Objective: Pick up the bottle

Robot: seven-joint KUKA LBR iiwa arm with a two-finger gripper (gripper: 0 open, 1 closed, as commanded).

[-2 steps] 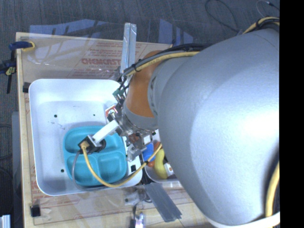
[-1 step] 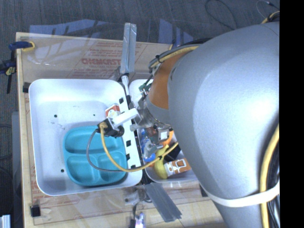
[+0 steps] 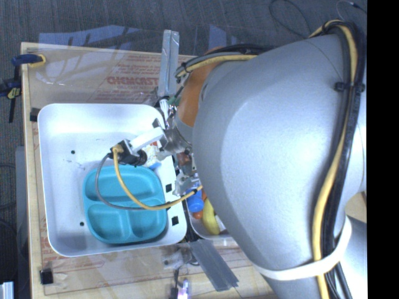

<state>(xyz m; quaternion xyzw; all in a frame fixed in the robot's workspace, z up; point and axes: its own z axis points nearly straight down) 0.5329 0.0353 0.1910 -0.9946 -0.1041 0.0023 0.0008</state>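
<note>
Caution first: the gripper point(image 3: 169, 143) hangs over the left bin point(image 3: 56, 123) beside the blue tray point(image 3: 118, 210); open or closed, I cannot tell. The bottle is probably among the coloured things point(image 3: 207, 217) in the right bin point(image 3: 194, 228), so centre there before descending.

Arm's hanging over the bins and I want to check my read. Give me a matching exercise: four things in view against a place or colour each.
Things:
1. divided tray
2. left bin
3. arm's band
4. clamp

Matches:
a. orange
b. white
c. top-left corner of the bench in the view
d. lying inside the left bin

Pairs: 1-d, 2-b, 3-a, 4-c
</note>
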